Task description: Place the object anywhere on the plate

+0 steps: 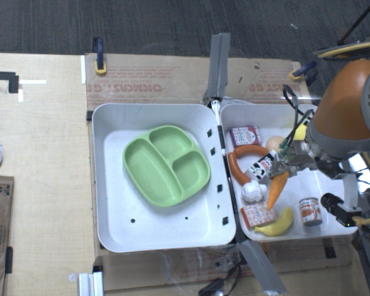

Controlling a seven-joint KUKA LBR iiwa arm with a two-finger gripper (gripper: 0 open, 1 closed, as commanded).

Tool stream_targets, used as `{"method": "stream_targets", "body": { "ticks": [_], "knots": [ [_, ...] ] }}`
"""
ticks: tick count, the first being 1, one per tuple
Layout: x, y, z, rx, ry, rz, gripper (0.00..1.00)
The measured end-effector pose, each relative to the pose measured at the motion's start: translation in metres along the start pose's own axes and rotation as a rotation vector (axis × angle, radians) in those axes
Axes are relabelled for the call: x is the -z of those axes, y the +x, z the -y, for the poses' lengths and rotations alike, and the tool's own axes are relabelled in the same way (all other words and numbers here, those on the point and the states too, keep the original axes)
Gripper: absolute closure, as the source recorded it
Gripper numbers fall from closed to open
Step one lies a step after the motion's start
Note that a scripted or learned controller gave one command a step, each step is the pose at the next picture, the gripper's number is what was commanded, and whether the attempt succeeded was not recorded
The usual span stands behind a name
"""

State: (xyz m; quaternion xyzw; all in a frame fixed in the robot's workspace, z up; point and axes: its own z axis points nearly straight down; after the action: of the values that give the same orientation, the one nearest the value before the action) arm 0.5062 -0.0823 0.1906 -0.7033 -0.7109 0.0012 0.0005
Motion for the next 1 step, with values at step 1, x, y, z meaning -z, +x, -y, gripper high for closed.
{"method": "stream_targets", "body": {
  "ticks": [1],
  "knots": [
    [-0.0007, 0.0914, -0.0321, -0.088, 0.003, 0.001, 1.0]
  ]
}}
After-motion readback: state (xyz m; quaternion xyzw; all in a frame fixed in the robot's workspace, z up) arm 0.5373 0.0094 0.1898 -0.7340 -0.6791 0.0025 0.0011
